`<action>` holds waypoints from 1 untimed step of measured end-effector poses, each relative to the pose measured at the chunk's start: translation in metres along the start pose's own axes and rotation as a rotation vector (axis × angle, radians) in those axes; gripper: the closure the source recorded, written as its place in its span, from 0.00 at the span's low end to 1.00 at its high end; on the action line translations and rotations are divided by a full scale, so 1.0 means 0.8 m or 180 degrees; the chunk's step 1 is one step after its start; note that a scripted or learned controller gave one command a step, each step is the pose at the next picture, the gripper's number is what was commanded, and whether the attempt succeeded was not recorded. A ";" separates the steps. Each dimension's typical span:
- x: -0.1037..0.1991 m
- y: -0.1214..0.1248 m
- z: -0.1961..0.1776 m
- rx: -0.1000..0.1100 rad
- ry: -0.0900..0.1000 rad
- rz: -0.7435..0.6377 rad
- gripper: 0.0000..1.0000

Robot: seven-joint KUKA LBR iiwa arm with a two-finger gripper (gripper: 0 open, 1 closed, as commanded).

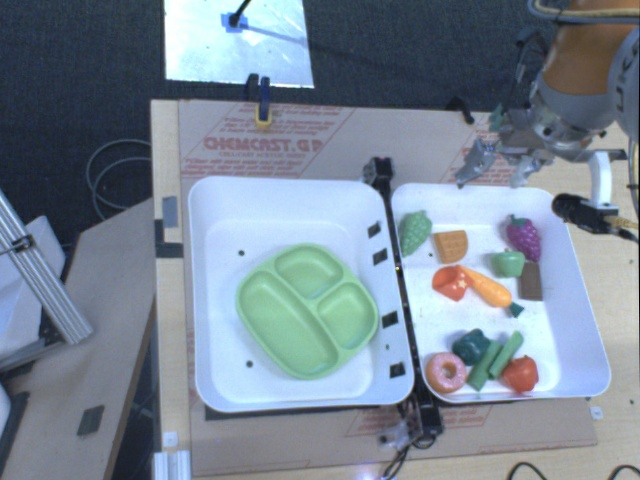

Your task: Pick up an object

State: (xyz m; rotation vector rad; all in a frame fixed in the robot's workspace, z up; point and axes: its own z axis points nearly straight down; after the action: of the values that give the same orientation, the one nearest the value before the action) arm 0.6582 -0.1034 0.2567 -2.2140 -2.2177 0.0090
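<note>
While my pincer hangs open and holds nothing above the far edge of the right bin, the toy food sits below: grapes, a carrot, a donut.

Red print on cardboard sheet, seemingly "CHEMCAST GP"

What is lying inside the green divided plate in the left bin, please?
Nothing that I can see: all three compartments of the green plate show bare. The plate itself covers the floor of the left bin beneath it, so anything under it stays hidden.
</note>
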 end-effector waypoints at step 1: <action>0.000 0.002 -0.009 -0.0036 -0.0005 -0.0005 0.00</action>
State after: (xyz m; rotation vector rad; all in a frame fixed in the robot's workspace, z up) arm 0.6601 -0.1032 0.2639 -2.2184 -2.2259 -0.0019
